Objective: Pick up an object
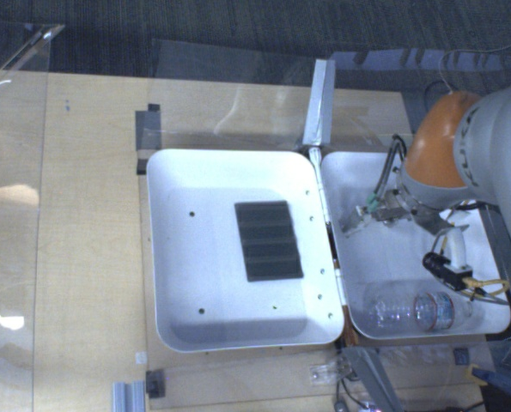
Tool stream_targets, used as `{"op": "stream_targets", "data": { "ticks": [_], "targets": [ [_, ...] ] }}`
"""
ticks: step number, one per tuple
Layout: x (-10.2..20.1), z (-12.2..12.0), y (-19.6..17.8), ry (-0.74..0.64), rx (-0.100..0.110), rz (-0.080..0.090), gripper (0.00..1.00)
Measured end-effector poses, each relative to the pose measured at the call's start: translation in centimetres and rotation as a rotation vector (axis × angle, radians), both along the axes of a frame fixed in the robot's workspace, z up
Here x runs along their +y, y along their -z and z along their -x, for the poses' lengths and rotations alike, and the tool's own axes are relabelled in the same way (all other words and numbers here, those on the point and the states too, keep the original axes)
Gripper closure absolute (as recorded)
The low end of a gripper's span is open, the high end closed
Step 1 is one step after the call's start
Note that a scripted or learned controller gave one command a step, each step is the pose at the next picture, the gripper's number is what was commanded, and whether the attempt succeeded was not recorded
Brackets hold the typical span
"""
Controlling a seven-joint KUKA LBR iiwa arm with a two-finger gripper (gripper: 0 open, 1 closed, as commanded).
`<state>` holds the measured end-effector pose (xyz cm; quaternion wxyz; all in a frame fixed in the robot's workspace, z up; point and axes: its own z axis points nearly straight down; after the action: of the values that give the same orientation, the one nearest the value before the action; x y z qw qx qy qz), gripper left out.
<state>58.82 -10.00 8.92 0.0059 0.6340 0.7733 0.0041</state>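
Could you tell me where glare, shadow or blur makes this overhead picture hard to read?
In the camera view, pale reflections streak the bench at left; a soft shadow darkens the left bin along its near wall; the clear bottle blends into the right bin; the gripper is small and blurred.

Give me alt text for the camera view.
A grey arm with an orange band reaches from the right over the right bin, its gripper low inside it. A clear plastic bottle lies there; a dark ridged block lies in the left bin.

Two white bins point(165, 230) on wooden bench point(66, 230)
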Motion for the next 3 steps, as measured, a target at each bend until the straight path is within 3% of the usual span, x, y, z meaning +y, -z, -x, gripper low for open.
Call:
{"op": "stream_targets", "data": {
  "ticks": [1,2,3],
  "targets": [
    [-0.7,-6.1,0.2,0.053,0.005,-0.001,0.0],
    [-7.1,-4.5,-9.0,0.089,0.006,0.0,0.0],
    [-10.6,-0.4,-17.7,0.258,0.006,-0.001,0.0]
  ]
}}
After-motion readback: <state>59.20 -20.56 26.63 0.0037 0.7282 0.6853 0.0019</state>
